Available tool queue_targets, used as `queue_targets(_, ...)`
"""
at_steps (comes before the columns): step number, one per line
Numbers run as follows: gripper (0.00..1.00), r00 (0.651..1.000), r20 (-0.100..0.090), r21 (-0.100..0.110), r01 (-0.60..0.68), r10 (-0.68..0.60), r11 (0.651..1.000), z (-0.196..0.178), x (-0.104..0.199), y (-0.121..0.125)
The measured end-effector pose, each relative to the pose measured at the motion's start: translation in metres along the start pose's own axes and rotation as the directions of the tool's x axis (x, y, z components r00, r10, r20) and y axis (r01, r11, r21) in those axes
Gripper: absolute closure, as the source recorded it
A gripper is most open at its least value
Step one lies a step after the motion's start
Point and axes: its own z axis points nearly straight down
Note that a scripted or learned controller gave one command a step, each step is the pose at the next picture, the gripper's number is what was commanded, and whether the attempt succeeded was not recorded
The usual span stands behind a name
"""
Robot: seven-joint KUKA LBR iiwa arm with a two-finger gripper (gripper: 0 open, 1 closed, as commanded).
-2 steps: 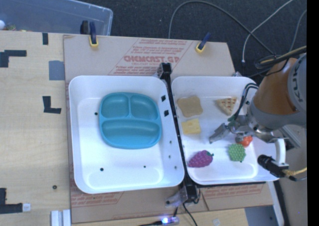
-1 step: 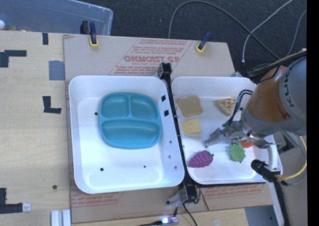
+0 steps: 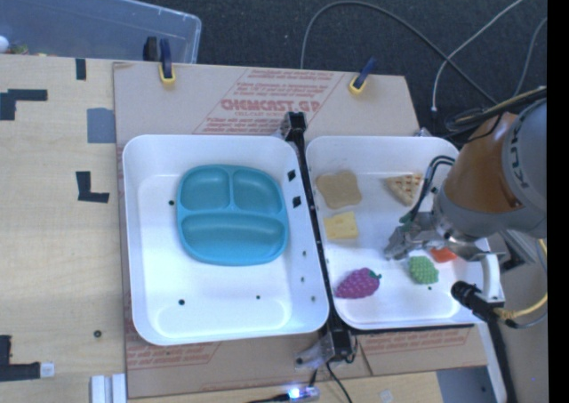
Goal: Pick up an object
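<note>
Gripper (image 3: 404, 243) sits low in the right bin (image 3: 373, 317), lower right of the frame. You see dark fingers (image 3: 396, 244) angled down toward the bin floor, but whether they are apart or together you cannot tell; too small, too dark. Nothing shows between them, so don't log a hold.

Closest things: broccoli (image 3: 423, 270) just right and below the tips, with a small red-orange piece (image 3: 443, 256) beside it, half tucked under the wrist. Grapes (image 3: 357, 283) lie left and below, near the bin's lower edge. Cheese (image 3: 342, 228) is left of the gripper, toast (image 3: 339, 188) above that, and a waffle wedge (image 3: 404, 186) up by the arm (image 3: 484, 188).

Likely target, judging by nearness: the broccoli. It looks like toy food, so probably light and stiff, with a bumpy top that should give some grip. Take it across the narrow middle, fingers straddling it from above. Risk: it slides on the smooth white floor if one finger touches first. Grapes are the fallback; lumpy, rounder, more likely to roll.

Left bin (image 3: 151, 303) holds a blue divided plate (image 3: 233, 214), well apart from the action. Both bins rest on cardboard (image 3: 267, 103) held by clamps at the top.
</note>
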Motion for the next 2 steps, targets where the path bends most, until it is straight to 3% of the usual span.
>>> queue_targets(2,1.00,1.000,-0.001,-0.001,0.001,-0.001,1.000,-0.098,0.006,-0.010)
